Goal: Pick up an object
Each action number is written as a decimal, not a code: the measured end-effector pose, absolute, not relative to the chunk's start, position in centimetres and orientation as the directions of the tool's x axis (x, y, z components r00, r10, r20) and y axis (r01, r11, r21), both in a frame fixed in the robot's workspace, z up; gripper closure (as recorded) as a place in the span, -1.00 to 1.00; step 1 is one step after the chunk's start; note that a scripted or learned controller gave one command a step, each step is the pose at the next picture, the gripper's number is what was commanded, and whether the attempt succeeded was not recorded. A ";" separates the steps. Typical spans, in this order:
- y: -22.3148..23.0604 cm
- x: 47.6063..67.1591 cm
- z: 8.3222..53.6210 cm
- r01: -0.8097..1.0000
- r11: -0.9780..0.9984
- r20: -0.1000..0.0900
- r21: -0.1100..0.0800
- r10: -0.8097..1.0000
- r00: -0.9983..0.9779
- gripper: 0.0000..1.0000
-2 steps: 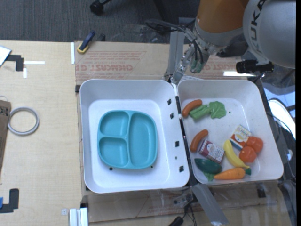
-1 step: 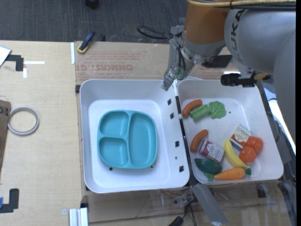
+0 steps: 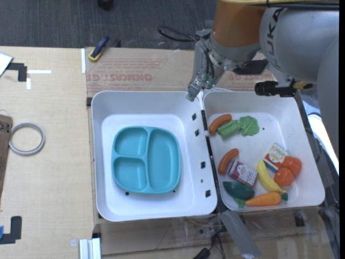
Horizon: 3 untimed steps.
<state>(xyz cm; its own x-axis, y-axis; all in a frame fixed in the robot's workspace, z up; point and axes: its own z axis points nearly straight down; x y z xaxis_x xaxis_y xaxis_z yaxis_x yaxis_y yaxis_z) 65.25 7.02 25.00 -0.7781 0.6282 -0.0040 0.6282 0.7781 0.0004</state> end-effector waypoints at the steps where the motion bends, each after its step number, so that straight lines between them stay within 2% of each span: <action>1: 7.0 65.3 25.9 0.627 0.779 -0.007 0.002 0.627 -0.779 1.00; 2: 9.7 62.4 26.4 0.443 0.896 -0.001 0.000 0.443 -0.896 1.00; 3: 11.0 63.9 23.3 0.359 0.933 -0.001 0.000 0.359 -0.933 1.00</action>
<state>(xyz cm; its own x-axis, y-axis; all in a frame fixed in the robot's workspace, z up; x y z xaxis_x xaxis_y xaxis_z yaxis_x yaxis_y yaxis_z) 63.90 11.02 23.27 -0.9333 0.3590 -0.0008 0.3590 0.9333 -0.0005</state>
